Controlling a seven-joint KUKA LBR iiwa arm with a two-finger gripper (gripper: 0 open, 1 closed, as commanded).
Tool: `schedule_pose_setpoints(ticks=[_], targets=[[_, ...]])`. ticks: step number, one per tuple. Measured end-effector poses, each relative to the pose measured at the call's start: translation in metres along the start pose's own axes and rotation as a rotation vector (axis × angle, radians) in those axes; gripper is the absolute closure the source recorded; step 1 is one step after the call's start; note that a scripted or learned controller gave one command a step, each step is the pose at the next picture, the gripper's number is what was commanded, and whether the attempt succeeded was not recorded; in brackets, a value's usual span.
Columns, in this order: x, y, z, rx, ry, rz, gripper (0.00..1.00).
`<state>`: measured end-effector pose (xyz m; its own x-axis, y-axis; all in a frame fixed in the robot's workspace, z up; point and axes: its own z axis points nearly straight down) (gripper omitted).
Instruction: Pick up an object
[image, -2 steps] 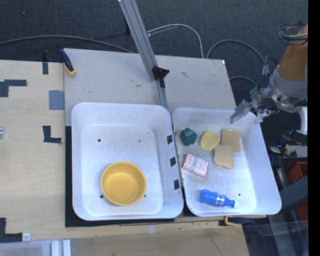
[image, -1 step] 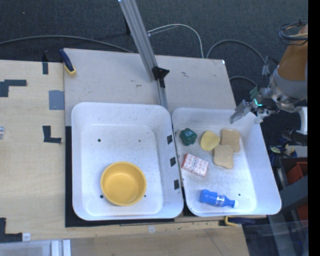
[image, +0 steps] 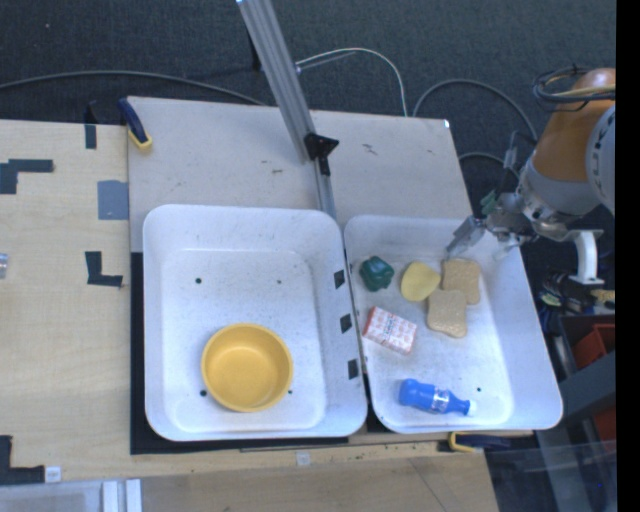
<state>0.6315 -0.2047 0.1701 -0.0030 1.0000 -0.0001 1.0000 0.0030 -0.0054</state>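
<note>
Your pincer (image: 466, 238) is hovering at the right bin's (image: 528, 330) upper edge, above the bread slices (image: 455, 295); its grip I cannot tell.

Two white bins (image: 160, 300) here. One yellow bowl (image: 247, 367), two bread slices (image: 455, 296), one blue bottle (image: 432, 397), one green thing (image: 376, 272), one small box (image: 389, 330), one yellow lump (image: 420, 281).

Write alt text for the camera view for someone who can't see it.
A grey arm's gripper hovers at the right bin's upper edge, above two bread slices, a yellow piece, green object, small box and blue bottle. The left bin holds a yellow bowl.
</note>
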Motion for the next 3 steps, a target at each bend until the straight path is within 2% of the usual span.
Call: schedule_pose_setpoints(ticks=[1,2,3], targets=[[0.000,0.001,0.065,0.002,0.001,0.000,0.00],[0.000,0.004,0.074,-0.012,-0.004,0.000,0.00],[0.000,0.005,0.063,-0.014,-0.005,-0.002,1.00]])
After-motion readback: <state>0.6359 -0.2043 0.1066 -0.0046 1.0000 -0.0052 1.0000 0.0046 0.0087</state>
